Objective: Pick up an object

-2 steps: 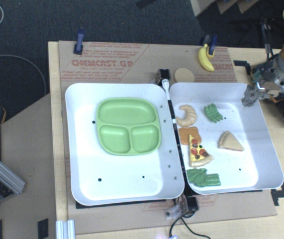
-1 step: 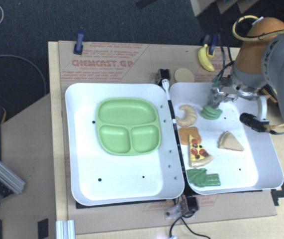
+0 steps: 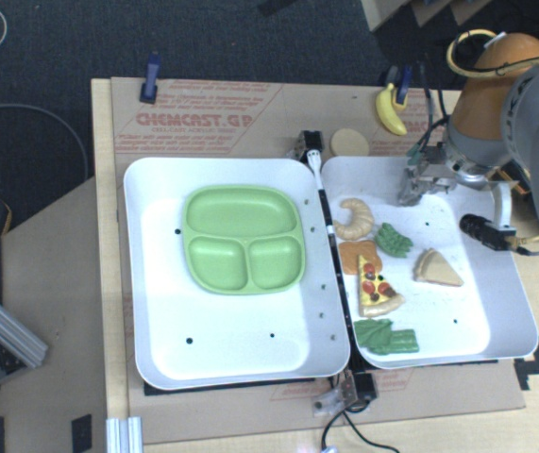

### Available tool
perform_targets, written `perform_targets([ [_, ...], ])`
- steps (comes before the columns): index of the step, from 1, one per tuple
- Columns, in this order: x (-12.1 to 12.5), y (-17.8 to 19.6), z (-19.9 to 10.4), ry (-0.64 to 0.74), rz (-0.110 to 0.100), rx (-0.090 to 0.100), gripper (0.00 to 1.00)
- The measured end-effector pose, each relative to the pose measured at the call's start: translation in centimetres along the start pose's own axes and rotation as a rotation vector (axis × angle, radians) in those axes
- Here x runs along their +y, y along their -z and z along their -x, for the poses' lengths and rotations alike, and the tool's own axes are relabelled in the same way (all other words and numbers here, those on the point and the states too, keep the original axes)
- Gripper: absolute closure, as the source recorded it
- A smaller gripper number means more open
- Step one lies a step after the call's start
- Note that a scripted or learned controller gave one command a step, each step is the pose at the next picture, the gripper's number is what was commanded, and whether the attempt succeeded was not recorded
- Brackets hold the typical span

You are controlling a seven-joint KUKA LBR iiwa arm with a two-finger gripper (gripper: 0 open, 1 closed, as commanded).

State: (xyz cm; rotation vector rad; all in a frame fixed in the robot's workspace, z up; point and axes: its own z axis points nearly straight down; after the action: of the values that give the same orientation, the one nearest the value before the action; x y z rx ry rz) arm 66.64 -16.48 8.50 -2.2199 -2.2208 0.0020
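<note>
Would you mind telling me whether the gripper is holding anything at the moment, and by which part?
Nothing is held. The gripper hangs over the back of the right bin, apart from the croissant and the other food pieces.

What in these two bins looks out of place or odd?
Inside the bins nothing looks spilled or damaged. The odd thing is a toy banana lying outside them on the bench behind the right bin, while the other toy food, such as the pizza slice, lies inside.

A brown bench (image 3: 203,116) carries two white bins (image 3: 156,281), a banana (image 3: 391,111) and a tan disc (image 3: 349,142).
</note>
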Motion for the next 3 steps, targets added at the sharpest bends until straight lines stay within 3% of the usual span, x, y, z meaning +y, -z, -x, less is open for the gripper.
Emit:
perform_targets([
  [1,-8.9,4.1,-6.0,0.001,-0.003,0.004,1.0],
  [2,-9.1,0.7,-4.5,-0.001,0.005,0.003,1.0],
  [3,-9.0,0.7,-4.3,-0.001,0.01,-0.004,0.0],
])
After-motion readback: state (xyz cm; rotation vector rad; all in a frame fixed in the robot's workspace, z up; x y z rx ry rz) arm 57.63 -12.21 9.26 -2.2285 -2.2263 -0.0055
